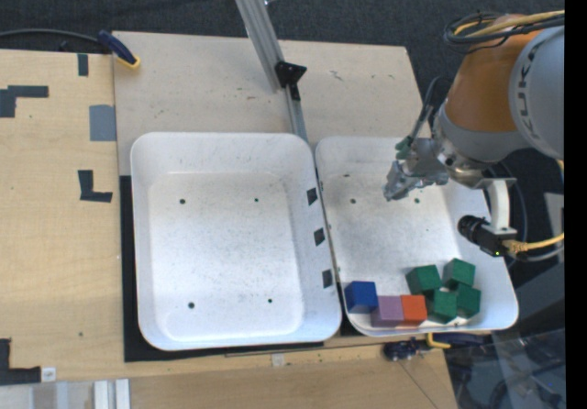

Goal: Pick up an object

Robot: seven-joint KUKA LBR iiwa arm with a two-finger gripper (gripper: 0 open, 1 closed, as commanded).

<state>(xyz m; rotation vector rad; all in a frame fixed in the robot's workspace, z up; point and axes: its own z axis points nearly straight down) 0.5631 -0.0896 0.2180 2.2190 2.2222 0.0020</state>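
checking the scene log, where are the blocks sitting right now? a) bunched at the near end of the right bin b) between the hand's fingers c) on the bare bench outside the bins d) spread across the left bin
a: the blue block, purple block, orange block and green blocks all lie clustered at the near end of the right bin, apart from the hand, which is over the bin's far part.

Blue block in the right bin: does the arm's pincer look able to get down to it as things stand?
Probably yes. The blue block lies uncovered by the right bin's near-left wall, with the purple block beside it; the pincer hovers above bare floor farther back.
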